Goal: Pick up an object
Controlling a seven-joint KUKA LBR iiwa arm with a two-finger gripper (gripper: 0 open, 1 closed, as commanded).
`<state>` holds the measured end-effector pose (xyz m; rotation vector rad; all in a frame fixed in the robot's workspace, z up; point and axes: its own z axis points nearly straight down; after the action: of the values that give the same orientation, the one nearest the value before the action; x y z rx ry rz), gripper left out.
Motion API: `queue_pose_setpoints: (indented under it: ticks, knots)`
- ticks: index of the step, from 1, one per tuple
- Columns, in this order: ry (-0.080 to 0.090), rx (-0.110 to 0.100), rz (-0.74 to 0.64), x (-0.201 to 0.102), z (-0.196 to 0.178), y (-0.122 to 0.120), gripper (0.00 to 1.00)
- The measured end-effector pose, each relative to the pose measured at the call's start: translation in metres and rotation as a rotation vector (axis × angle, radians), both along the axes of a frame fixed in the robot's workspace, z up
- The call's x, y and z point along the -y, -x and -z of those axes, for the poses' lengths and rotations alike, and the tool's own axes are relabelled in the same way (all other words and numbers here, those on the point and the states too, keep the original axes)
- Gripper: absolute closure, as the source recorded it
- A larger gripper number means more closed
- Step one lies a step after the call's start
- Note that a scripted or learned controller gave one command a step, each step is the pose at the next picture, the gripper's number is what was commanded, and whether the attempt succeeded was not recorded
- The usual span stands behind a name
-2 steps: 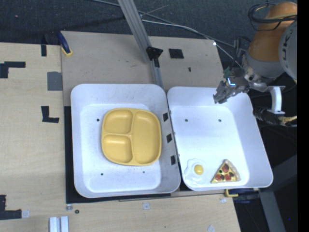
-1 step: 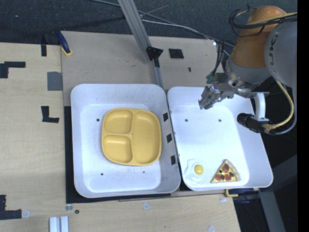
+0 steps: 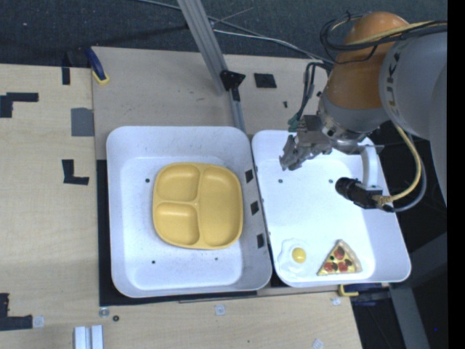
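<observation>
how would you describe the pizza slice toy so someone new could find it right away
Start at the right-hand white bin, the one the arm's claw hangs over. Go to its near edge, where two small toys lie side by side. The pizza slice is the right one: a tan triangle with red spots, unlike the round white fried egg with a yellow yolk to its left.

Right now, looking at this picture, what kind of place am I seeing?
Probably a robotics lab bench for grasping trials. A robot arm with a gripper hangs over two white bins, which hold toy food: a fried egg, a pizza slice and a yellow divided plate.
</observation>
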<state>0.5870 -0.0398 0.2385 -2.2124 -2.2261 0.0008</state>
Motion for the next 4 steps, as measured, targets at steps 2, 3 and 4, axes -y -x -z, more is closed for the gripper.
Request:
queue_pose_setpoints:
  ticks: [2,3,4]
  knots:
    - [0.001,-0.001,0.001,-0.087,0.01,0.019,1.0]
    - [0.002,-0.002,0.0,-0.134,0.022,0.032,1.0]
    - [0.001,-0.001,0.003,-0.14,0.012,0.046,1.0]
